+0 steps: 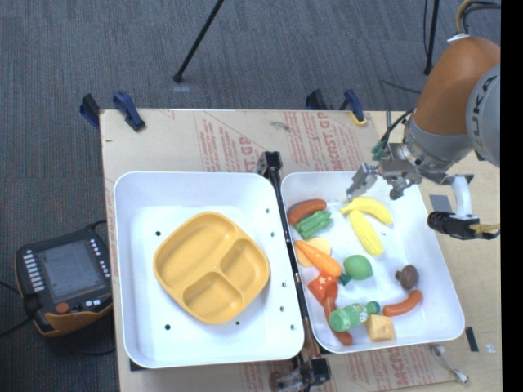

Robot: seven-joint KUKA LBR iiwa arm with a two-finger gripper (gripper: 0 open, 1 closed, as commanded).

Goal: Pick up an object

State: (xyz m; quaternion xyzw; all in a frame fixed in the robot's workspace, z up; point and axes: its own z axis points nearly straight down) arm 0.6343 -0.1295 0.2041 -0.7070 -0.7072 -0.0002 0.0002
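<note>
Two white bins sit side by side; the left bin [131, 219] holds a yellow divided plate [212, 265], and the right bin [445, 296] is crowded with toy food. The gripper [377, 184] hangs over the far edge of the right bin, fingers spread and holding nothing, just above the banana [369, 210]. Any of these pieces could serve as the object to pick. The risk I see is crowding: the banana touches the corn cob [365, 233], so a descending finger may land on both and push them apart instead of closing around one.
</note>
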